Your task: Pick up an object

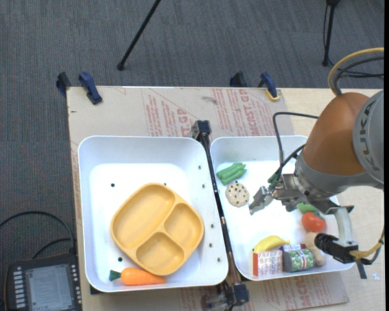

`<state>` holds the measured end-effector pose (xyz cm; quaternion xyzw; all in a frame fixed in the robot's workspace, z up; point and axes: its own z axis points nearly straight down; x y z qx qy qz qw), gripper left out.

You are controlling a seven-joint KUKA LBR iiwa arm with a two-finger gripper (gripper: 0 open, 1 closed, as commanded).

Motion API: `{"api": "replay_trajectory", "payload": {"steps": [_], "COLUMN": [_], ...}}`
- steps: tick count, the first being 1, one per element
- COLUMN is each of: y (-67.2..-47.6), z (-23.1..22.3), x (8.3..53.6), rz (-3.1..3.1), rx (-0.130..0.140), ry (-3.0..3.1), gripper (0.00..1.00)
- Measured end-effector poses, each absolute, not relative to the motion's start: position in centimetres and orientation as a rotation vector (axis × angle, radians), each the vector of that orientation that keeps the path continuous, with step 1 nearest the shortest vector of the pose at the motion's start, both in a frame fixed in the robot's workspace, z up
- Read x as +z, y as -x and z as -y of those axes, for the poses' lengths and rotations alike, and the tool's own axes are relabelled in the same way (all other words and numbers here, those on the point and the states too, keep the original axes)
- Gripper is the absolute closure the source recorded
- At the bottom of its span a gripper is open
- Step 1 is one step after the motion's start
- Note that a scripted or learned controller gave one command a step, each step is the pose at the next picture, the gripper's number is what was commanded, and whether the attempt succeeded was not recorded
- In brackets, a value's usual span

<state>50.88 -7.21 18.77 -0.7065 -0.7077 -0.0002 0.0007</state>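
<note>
Reaching in from the right, the arm (350,144) bends over the right bin (259,149), its orange band bulging above the wrist and the gripper (259,201) hanging low over the bin's middle, pointed toward the left. I cannot tell whether it is open or closed, and nothing can be made out in its grasp.

Just left of the gripper lies a round, pale cookie (236,194) speckled with dark chips, flat on the white floor. Above it rests a green pea pod (231,172), glossy and ridged, its long axis running left to right with a slight upward tilt at the right end. A red tomato (314,222) sits below the wrist, smooth and round, with a bit of green beside it. Along the near wall a yellow banana (271,243) curves left to right, lying against a small carton (266,263) with red and white print, and next to that a can (299,258) with a green label lies on its side.

The left bin (91,149) holds a yellow divided plate (157,228) of smooth plastic with three compartments, set at a diagonal. An orange carrot (140,276) lies near its lower edge, long axis left to right, green top pointing left.
</note>
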Motion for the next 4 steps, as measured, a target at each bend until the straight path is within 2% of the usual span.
{"api": "replay_trajectory", "payload": {"steps": [1, 2, 3, 4], "y": [-53.1, -53.2, -58.1, -58.1], "z": [9.6, 9.7, 3.1, 3.2], "x": [8.7, 9.7, 18.8, 18.7], "rz": [2.217, 2.214, 2.225, 2.225], "rx": [0.003, 0.004, -0.001, 0.002], "ry": [2.219, 2.219, 2.216, 2.216], "gripper": [0.00, 1.00, 1.00, 0.00]}}
